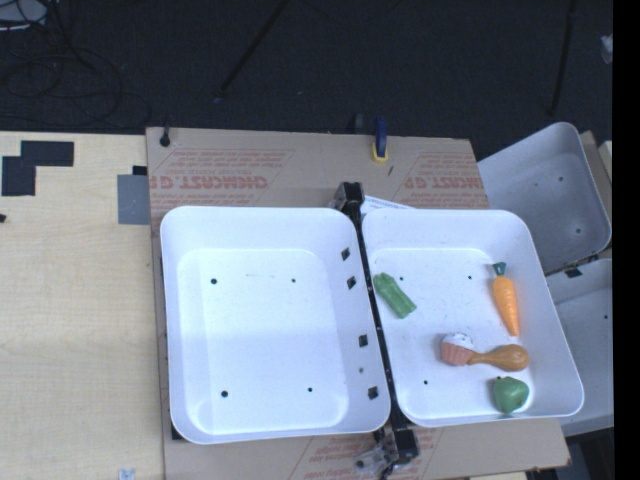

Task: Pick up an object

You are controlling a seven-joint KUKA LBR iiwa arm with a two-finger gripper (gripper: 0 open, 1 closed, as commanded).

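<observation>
Four toys in the right bin (pixel 545 268): green block (pixel 393 295) by the divider, carrot (pixel 506 303) toward the right wall, drumstick (pixel 485 354) below it, green pepper (pixel 509 394) near the front corner. Left bin (pixel 190 238) alongside on the tabletop (pixel 70 298). Jaws' state: cannot tell.

Below me two white bins, the left bin (pixel 190 268) and the right bin (pixel 540 268), sit side by side on a cardboard sheet (pixel 250 173) over the wooden bench (pixel 70 308).
</observation>
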